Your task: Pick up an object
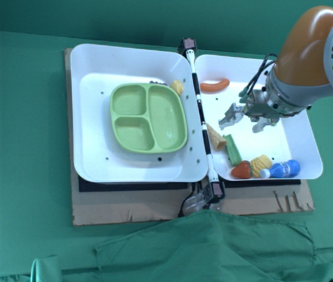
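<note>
My gripper (245, 121) hangs over the middle of the right bin (298, 137) with its two fingers spread apart and nothing between them. Below it lie a green block (234, 150), a tan cone-shaped piece (215, 137) by the divider, a red strawberry-like piece (241, 170), a yellow corn piece (262, 163) and a blue bottle (283, 169) along the near wall. An orange sausage (214, 86) rests near the far wall, left of the arm.
The left bin (96, 69) holds a light green divided plate (148, 117), with a small yellow item (178, 87) at its far right corner. A black-and-white bar (200, 107) runs between the bins. Green cloth (213, 248) bunches at the front.
</note>
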Robot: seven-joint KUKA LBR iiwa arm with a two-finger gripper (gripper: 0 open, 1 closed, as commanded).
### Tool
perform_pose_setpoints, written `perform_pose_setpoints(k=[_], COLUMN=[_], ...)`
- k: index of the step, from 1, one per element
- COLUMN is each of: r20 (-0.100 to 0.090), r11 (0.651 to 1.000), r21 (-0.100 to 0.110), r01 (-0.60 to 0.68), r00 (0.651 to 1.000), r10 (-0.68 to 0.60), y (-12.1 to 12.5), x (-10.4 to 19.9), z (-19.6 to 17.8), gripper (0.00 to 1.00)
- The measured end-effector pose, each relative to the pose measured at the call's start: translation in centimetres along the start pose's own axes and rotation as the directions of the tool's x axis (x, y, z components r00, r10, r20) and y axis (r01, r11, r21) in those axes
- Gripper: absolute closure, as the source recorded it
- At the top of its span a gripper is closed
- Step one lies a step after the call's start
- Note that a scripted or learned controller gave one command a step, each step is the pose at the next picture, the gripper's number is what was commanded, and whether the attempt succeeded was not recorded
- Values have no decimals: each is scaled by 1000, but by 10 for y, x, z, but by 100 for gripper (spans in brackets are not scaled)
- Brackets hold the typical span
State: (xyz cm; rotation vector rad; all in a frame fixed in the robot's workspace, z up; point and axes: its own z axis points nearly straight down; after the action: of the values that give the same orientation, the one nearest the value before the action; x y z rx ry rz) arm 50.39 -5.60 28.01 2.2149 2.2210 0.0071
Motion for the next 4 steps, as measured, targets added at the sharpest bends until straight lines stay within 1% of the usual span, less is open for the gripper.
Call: perform_pose_setpoints(k=[1,2,3,4], r20=[5,0,1,-1], r11=[1000,1000,1000,1000], r21=[-1,-2,-3,-5], r01=[-9,0,-3,-2], r00=[1000,1000,1000,1000], r10=[9,0,3,2], y=[67,84,142,97], x=[-46,3,15,36], z=[32,-1,-14,-84], gripper=[0,0,0,0])
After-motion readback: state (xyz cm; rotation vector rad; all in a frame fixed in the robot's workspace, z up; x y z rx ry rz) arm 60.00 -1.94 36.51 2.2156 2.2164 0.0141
